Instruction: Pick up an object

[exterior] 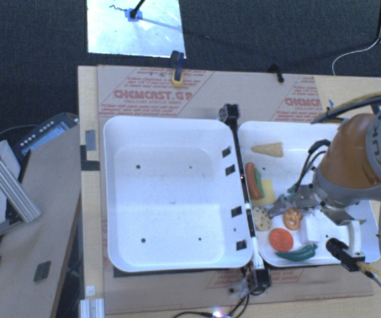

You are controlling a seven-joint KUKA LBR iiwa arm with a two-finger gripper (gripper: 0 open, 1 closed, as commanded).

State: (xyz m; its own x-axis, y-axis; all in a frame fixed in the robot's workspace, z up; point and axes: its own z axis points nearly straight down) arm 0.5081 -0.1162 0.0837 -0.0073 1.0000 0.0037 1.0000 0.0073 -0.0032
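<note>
Two white bins sit side by side; the right bin (369, 244) holds the toy food. The gripper (288, 207) hangs over it, fingers slightly parted and empty, the orange pretzel-like piece (292, 218) lying just below them, nearly touching.

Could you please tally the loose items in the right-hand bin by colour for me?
Tan: 2, a wedge and a round piece
Red: 2, a long piece and a disc
Yellow: 1
Orange: 1
Green: 1
Total: 7
</note>
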